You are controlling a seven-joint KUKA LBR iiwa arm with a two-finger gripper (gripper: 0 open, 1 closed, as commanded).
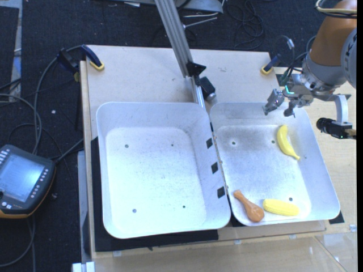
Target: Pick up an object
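In the right bin lie three objects. A yellow banana rests near the far right wall. A yellow oblong piece lies at the near edge, and an orange drumstick-shaped toy sits just left of it. My gripper hangs over the far right corner of this bin, above and slightly behind the banana. Its two fingers are spread apart with nothing between them.
The left bin stands beside the right one, the two meeting along a ridge with black clips. A slanted aluminium rail rises from the bench behind the bins. Yellow clamps sit at the bench's far corners. A teach pendant lies off the left.
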